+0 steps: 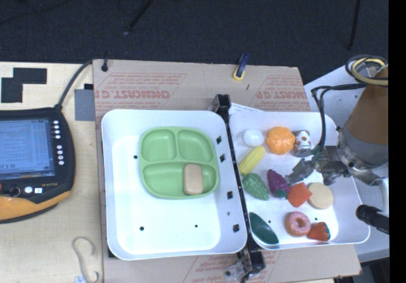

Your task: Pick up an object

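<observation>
Camera view, nearest edge first: you have a pink doughnut and a strawberry at the front of the right bin, with a dark green vegetable to their left. Just behind them lie a red piece and a tan round biscuit, touching each other. The gripper hangs right over the red piece and beside a purple grape bunch — its fingers look spread, with nothing between them. Farther back you see a corn cob, a white egg and an orange. The left bin holds a green divided plate bearing a tan block. You're at the approach step, I'd judge — next comes a straight descent onto the red piece, then closing without nudging its neighbours.
</observation>
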Tool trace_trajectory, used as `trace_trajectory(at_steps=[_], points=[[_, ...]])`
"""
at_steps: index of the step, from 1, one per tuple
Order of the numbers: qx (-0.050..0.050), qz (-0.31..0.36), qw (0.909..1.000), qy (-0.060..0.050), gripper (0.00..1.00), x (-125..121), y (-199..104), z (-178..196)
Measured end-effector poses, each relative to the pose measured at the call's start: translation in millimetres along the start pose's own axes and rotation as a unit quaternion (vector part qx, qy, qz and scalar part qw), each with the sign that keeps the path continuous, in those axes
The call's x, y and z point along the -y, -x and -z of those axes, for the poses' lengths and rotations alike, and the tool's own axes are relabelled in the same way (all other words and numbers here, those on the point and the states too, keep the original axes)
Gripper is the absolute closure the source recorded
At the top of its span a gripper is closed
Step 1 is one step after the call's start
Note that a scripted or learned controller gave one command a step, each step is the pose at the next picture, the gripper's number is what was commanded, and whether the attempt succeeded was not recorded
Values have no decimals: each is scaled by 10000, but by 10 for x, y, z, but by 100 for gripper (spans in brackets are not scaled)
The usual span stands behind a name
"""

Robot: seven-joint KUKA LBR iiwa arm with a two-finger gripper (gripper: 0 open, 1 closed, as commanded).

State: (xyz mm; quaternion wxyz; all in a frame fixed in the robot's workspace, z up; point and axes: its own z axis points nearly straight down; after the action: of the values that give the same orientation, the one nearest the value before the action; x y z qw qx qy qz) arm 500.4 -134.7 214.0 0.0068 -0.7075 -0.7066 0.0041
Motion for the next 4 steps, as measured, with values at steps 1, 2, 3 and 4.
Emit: trace_trajectory(at_steps=[1, 2, 3, 4], points=[[8, 8, 10000, 43, 0, -19, 3, 41], [-1, 17, 10000, 16, 0, 26, -103, -551], [-4, 15, 10000, 15, 0, 5, -116, -1205], [5, -3, 10000, 47, 0, 9, -119, -1280]])
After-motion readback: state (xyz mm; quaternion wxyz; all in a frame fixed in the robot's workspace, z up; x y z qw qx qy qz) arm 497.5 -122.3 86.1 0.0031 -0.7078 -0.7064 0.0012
